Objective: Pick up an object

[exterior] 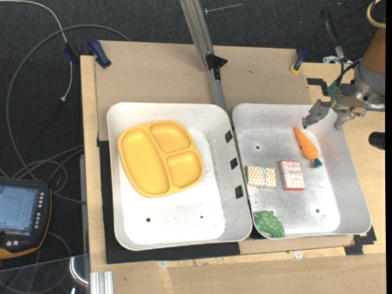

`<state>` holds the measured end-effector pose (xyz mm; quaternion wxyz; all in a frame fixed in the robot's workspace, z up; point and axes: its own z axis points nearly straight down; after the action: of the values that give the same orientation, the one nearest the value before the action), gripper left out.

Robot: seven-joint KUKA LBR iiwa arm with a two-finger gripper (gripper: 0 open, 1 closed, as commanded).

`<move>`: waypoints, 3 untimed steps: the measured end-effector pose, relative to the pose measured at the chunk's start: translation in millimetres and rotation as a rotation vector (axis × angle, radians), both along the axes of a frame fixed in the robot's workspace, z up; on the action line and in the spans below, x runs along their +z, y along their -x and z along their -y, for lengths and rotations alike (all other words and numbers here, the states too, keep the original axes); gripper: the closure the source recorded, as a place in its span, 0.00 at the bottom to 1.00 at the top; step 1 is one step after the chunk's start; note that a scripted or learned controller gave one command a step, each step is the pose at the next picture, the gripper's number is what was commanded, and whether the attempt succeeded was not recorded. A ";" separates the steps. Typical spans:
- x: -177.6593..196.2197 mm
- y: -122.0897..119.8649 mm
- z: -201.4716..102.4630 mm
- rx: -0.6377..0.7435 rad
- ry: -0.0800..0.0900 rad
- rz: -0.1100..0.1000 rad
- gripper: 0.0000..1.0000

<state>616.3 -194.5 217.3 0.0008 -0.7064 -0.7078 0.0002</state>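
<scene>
The gripper (327,116) hung spread and empty just above the carrot (305,143), which lay in the right bin (358,192). Risk: the fingers might strike the carrot's slanted body and roll it away.

Dark grey carpet floor (37,72) on the left and along the far side. Thin white cables (43,17) looping over it, more grey cables lower left. Tan wooden bench (153,72) in the middle, black mat (171,250) under the near part. Blue clamp (98,52) on the far left corner, another (71,54) just left of it, a yellow and blue one (298,61) at the far right. Slanted aluminium post (199,23) rising from the far middle. Pendant with lit screen (21,216) on the floor, near left. Even, soft light.
</scene>
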 end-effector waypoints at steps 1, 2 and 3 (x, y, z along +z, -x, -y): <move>0.0 0.0 0.0 0.000 0.000 0.000 0.00; -50.9 6.7 -8.8 -0.001 -0.001 -0.005 0.00; -106.8 6.9 -4.7 -0.002 0.009 0.010 0.00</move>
<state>609.5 -189.9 110.5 -0.0059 -0.7072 -0.7070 -0.0002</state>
